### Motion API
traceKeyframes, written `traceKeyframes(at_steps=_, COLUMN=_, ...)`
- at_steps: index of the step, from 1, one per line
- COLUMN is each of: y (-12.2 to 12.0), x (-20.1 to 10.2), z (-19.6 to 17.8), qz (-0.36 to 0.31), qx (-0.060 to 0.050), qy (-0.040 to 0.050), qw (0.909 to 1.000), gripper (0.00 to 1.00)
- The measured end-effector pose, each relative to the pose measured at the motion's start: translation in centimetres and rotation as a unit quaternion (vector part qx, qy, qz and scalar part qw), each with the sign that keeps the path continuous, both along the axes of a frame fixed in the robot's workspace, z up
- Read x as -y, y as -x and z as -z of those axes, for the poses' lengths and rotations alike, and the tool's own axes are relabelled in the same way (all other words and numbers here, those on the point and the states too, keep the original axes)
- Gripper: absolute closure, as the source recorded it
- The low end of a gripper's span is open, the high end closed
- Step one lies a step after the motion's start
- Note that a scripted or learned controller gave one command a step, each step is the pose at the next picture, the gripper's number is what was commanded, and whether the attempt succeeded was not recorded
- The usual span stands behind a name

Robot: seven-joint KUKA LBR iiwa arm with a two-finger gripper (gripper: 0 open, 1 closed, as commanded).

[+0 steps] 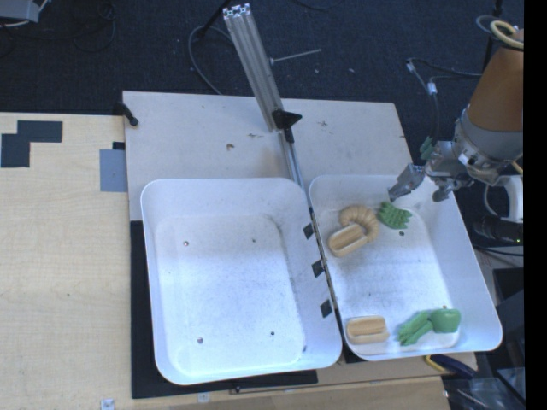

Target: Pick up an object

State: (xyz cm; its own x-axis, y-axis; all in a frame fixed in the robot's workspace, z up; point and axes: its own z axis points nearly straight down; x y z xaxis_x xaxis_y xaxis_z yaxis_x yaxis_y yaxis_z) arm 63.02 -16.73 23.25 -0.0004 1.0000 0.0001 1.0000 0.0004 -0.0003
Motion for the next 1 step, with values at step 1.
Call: traceKeyframes(at_steps=1, y=6.32, x=-0.15, z=12.99, qz=0.0, qx=-0.004, qy=-0.0008, qw=1.0, gripper=0.0)
